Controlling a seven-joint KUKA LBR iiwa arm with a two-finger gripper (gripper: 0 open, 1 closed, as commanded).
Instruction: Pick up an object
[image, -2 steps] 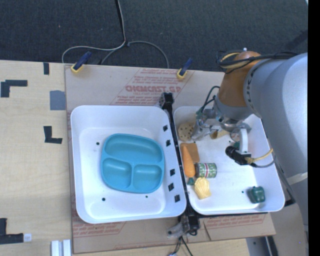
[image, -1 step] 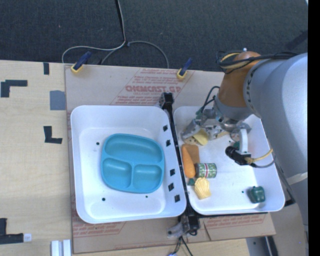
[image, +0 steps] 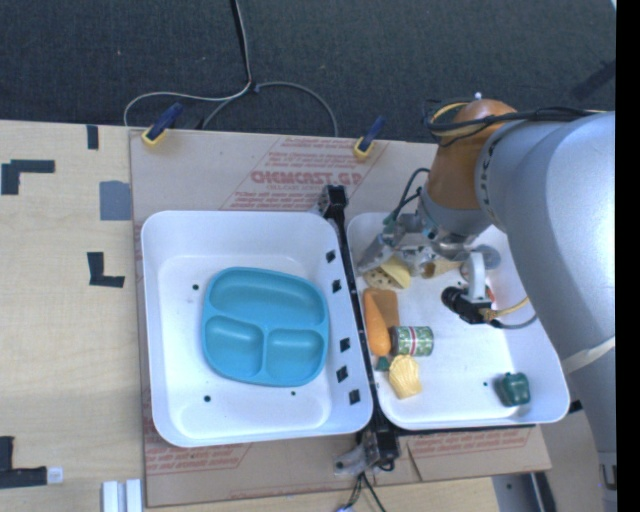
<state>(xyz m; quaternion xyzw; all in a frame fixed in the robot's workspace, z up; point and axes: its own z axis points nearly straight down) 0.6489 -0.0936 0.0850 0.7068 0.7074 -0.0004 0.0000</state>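
White plastic makes up the two bins on the bench, and the arm comes in from the right over the right bin (image: 530, 345). The claw (image: 405, 250) is down low at the top left part of that bin, just above a pale yellow piece (image: 392, 275) that looks like toy food. I cannot tell if the claw is apart or together, because the wrist and some wires hide its tips. Nothing looks lifted, so I think the picking up is not done yet. The claw seems to be at the reaching step, and the grab and the lift are left to do. The pale yellow piece is the thing nearest the claw, so it is my guess for the thing to pick. It lies flat on the bin floor near the wall between the two bins, and its long side seems to run across, left to right, though it is small and partly hidden. Just below it lies an orange toy (image: 378, 320) shaped like a carrot, with its long side running up and down along that wall. Beside the orange toy is a small green can (image: 412, 341) on its side, pointing left to right. A yellow toy (image: 404, 377) sits just under the can. A dark green block (image: 513, 388) sits well apart, near the bottom right corner. The left bin (image: 170, 300) holds a blue plate (image: 265, 325) with three parts.
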